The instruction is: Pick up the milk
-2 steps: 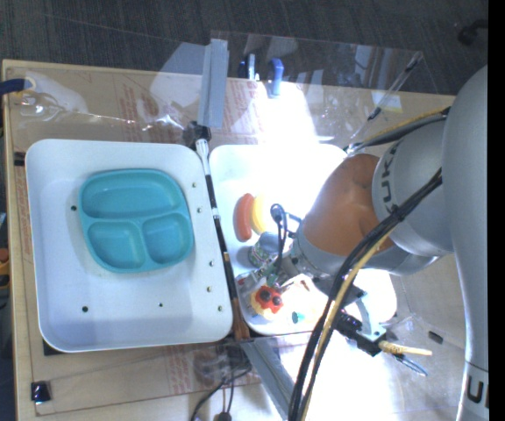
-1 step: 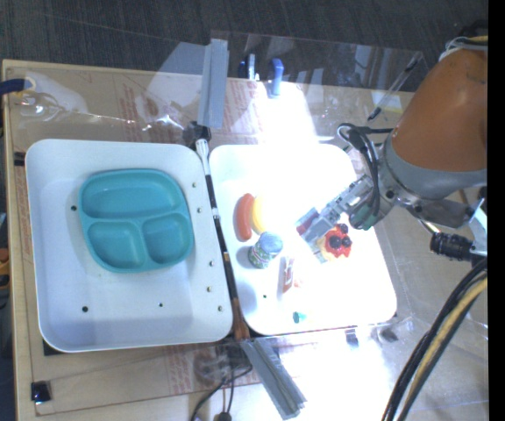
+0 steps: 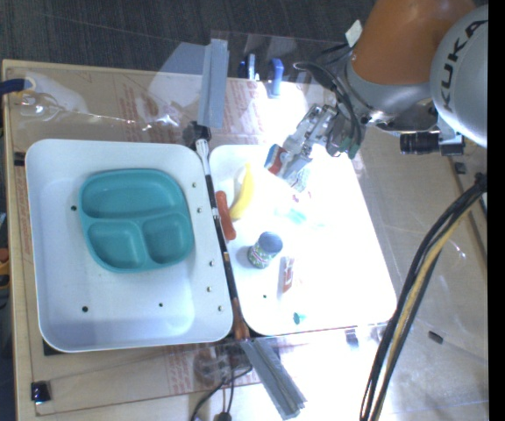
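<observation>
1. Gripper (image 3: 298,154) hangs over the far part of the right-hand shallow white bin (image 3: 358,261), on the end of the grey arm with the orange band (image 3: 401,33) that comes in from the upper right; whether it is open or closed cannot be told, as its tip is lost in clutter and glare.
2. Left-hand shallow white bin (image 3: 51,261) holds a teal plastic tray with three compartments (image 3: 136,217), lying flat near its middle.
3. Just inside the right bin's left wall lies a narrow orange-red sausage-shaped piece (image 3: 224,214), and touching it on the right is a yellow banana (image 3: 242,191), pointing toward the far edge.
4. Near the middle of the right bin a small round can with a blue top (image 3: 266,248) lies tilted.
5. Just right of the can is a small slim box with brown-red markings (image 3: 286,274), and nearer the front edge a tiny teal scrap (image 3: 298,318).
6. A small red and blue object (image 3: 274,158) sits at the far edge of the right bin, just left of the gripper.
7. The milk cannot be picked out with certainty: strong glare whitens the right bin's floor, and nothing can be seen held by the gripper.
</observation>
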You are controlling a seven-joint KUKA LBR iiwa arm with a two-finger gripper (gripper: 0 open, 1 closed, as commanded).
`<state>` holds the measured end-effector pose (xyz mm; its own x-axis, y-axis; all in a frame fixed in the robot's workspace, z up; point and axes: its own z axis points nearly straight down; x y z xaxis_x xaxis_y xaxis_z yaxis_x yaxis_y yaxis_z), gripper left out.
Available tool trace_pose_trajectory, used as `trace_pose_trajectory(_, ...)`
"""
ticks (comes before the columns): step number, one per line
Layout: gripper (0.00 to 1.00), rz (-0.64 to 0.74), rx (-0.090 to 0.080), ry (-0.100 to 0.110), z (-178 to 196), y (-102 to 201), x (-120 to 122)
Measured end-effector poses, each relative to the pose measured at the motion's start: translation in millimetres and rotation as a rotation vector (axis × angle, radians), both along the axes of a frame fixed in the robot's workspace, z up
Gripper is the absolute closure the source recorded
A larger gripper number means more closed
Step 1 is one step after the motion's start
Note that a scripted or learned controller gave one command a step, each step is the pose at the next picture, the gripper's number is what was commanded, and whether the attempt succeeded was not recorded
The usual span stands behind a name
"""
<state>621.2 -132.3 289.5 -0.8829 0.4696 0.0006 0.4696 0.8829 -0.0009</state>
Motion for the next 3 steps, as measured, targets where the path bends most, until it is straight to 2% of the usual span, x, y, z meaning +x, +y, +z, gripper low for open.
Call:
trace_pose_trajectory(1, 0.0, -0.001, -0.001, -0.001, 0.5, -0.6, 0.0)
trace_pose_trajectory(2, 0.0, -0.189, 0.0, 0.003, -147.0, 24.7, -12.7)
trace_pose_trajectory(3, 0.0, -0.554, 0.0, -0.002, -184.3, 1.5, -8.5)
